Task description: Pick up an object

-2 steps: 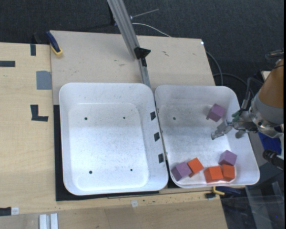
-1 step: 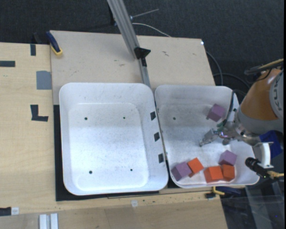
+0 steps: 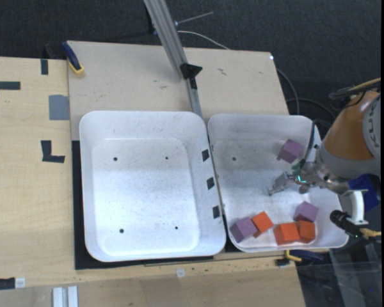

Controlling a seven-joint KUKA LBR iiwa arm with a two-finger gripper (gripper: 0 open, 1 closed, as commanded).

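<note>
1. The arm (image 3: pixel 352 139) reaches in from the right, bent low over the right bin (image 3: pixel 256 123)
2. Its gripper (image 3: pixel 283 184) points left above the bin floor; finger state cannot be told
3. Purple block (image 3: pixel 290 150) lies just above it, apart

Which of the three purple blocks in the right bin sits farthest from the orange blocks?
The purple block near the right bin's back wall, alone above the gripper; the other two lie beside the orange blocks.
</note>
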